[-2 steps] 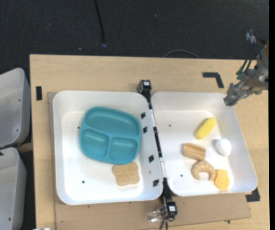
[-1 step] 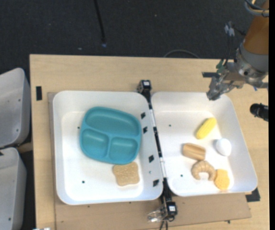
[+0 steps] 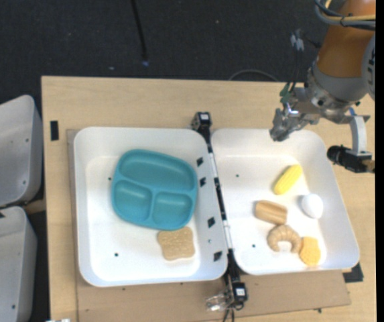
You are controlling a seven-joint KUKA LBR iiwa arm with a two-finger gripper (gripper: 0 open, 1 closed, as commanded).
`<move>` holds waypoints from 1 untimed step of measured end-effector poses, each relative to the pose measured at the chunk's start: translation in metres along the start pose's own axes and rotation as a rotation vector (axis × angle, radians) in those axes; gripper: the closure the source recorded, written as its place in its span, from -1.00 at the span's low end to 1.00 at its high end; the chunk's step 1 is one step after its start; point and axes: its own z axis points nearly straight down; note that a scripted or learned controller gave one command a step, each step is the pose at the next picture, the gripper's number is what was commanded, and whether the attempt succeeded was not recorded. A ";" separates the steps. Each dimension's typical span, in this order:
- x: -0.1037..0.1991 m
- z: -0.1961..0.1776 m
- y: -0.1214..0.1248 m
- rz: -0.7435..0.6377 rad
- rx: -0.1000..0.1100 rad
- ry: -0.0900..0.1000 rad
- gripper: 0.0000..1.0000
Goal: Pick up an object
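Note:
My gripper hangs over the far edge of the right bin, with nothing between its fingers. Below it in the right bin lie a yellow corn-like piece, a white egg, a tan bread roll, a croissant and an orange-yellow chunk. The yellow piece is the nearest to the gripper, a short way toward the front. In the left bin sit a teal divided plate and a slice of toast.
A black clip sits at the far end of the rib joining the two bins. The wooden bench runs around the bins. White panels stand off to the left.

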 end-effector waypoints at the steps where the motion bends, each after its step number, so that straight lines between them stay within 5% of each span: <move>1: 0.059 0.005 0.003 -0.003 0.000 0.002 1.00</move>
